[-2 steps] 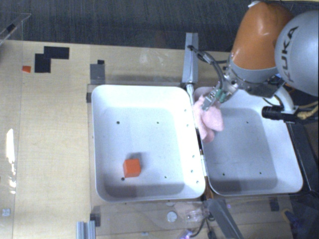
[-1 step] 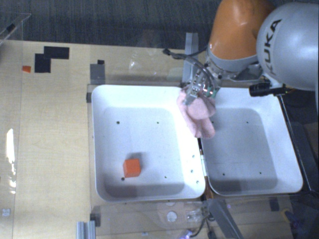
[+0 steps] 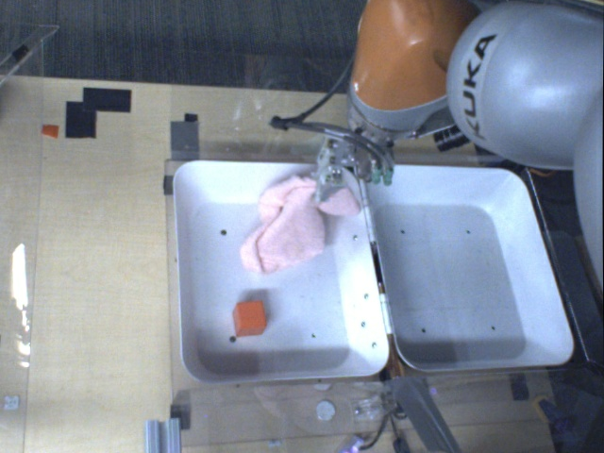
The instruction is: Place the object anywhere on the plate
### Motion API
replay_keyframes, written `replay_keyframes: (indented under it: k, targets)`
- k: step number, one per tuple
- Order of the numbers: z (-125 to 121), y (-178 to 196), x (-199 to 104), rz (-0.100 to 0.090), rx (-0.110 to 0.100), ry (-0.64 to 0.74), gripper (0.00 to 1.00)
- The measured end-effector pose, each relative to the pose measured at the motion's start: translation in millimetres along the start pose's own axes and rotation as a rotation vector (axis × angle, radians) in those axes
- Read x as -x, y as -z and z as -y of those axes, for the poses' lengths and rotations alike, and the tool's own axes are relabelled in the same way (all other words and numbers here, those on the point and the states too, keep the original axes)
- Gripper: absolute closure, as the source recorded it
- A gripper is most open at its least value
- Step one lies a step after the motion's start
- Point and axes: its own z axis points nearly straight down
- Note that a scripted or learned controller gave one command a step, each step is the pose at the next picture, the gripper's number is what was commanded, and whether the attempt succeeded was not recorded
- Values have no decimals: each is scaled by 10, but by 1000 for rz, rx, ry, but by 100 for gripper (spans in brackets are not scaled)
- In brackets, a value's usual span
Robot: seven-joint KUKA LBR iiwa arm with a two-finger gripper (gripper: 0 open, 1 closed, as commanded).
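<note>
Gripper (image 3: 340,179) hovered over left bin (image 3: 198,281), at pink cloth's (image 3: 283,229) upper right corner; finger state could not be told. Orange block (image 3: 250,318) lay toward 7 o'clock, well apart. No plate visible.

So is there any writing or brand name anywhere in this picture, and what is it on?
"KUKA": black letters running up the arm's grey casing, beside the orange band.
I can make out no other text. The black shapes on the bench are plain blocks, not letters.
</note>
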Motion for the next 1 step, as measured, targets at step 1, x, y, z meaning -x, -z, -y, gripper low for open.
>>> replay_keyframes:
  k: [1]
  targets:
    - [2, 4, 2, 1, 0, 0, 0]
